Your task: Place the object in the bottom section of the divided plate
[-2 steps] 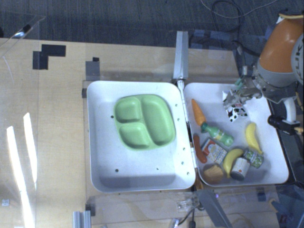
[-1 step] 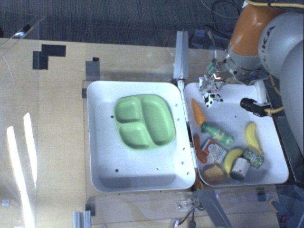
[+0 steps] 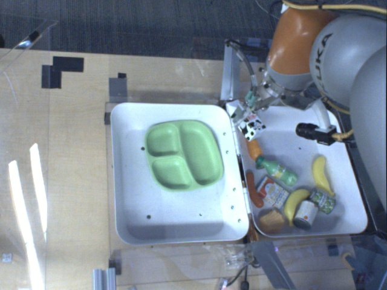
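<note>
My fingers (image 3: 249,101): at the far left corner of the right bin (image 3: 357,222); whether they are parted or closed I cannot tell.
Black-and-white spotted object (image 3: 253,127): just below my fingers, on the bin floor near the dividing wall; contact with my fingers unclear.
Orange piece (image 3: 254,148): just below the spotted object.
Green bottle (image 3: 277,171), two bananas (image 3: 320,174), can (image 3: 306,213), small packets: further below my fingers, toward the near end.
Green divided plate (image 3: 183,154): left of my fingers, in the left bin (image 3: 130,216); its three sections hold nothing.
Counter (image 3: 54,180): carries both bins
</note>
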Controlling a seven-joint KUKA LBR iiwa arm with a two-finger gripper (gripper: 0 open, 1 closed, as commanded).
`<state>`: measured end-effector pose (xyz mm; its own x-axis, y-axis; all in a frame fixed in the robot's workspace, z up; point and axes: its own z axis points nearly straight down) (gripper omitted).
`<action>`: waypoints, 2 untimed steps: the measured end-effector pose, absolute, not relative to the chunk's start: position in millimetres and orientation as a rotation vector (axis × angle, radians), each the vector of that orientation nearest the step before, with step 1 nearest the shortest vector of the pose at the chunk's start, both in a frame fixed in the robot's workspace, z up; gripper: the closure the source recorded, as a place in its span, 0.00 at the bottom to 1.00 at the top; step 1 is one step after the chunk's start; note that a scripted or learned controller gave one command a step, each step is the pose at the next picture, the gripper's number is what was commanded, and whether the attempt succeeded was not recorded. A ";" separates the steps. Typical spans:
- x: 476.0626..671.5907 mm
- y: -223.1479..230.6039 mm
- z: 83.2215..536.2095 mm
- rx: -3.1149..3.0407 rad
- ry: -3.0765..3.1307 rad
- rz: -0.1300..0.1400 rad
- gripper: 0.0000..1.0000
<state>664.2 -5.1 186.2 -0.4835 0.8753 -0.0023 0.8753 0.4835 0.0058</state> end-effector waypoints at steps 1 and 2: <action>670.2 62.1 187.3 1.154 2.914 0.008 1.00; 616.7 113.8 228.1 1.082 2.942 0.008 1.00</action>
